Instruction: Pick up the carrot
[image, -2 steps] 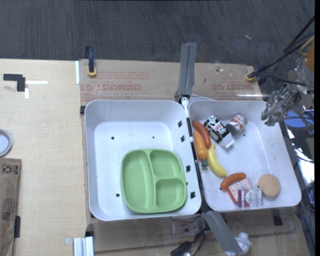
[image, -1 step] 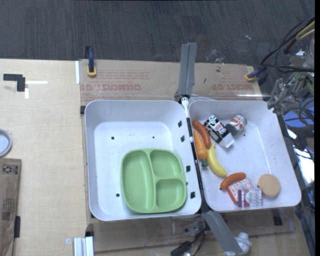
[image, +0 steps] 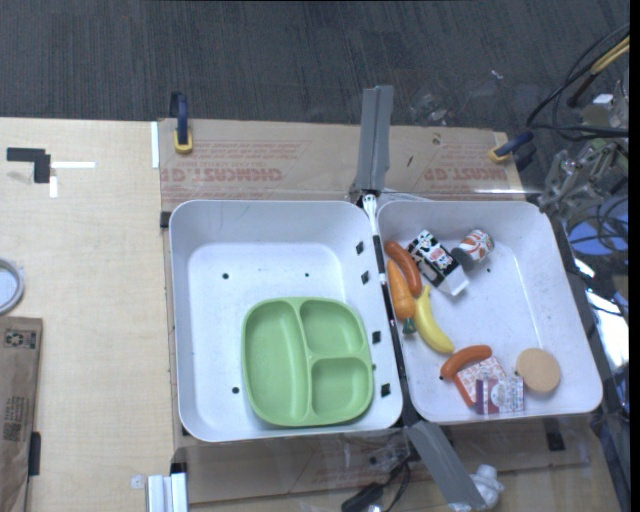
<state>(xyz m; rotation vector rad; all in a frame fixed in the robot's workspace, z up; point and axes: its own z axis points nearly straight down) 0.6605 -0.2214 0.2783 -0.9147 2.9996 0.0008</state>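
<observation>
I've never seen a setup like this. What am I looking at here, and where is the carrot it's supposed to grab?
One camera looks down at a slant on a wooden bench bearing two shallow white bins. The left bin holds a green divided plate. The right bin holds toy food: the orange carrot by its left wall, a banana beside it, a small can, a round cookie. The robot arm reaches in from the right; nothing is held yet.

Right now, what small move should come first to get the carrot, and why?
Probably bring the arm in over the right bin above the carrot. It lies along the bin's left wall, pressed between a sausage and a banana, so a descent from straight above looks safest.
</observation>
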